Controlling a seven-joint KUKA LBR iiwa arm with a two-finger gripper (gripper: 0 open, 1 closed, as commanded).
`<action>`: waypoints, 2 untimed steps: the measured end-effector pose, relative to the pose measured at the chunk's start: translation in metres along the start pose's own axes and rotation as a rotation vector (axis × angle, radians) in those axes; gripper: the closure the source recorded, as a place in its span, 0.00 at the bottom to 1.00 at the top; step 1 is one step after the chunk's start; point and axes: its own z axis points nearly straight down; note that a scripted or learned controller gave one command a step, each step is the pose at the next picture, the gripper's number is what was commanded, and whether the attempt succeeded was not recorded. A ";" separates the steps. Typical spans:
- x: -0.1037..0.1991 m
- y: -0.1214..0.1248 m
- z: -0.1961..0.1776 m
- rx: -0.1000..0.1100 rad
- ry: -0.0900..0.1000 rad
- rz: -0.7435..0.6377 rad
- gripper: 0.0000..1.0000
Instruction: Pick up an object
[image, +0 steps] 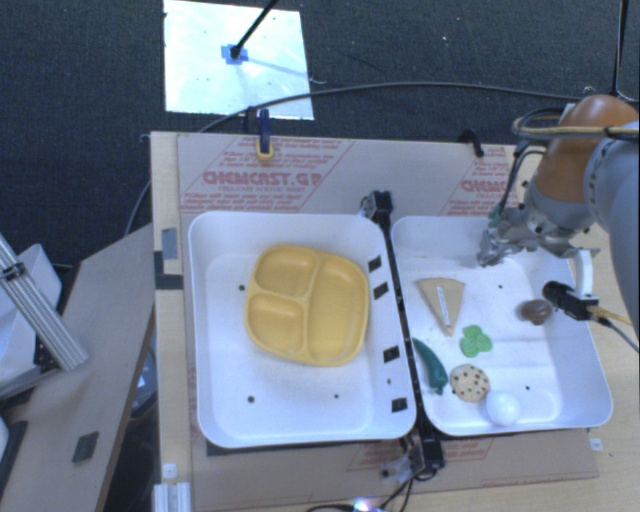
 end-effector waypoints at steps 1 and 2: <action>-0.009 0.000 -0.061 -0.002 -0.001 0.007 1.00; -0.002 -0.006 -0.114 0.000 0.000 0.004 1.00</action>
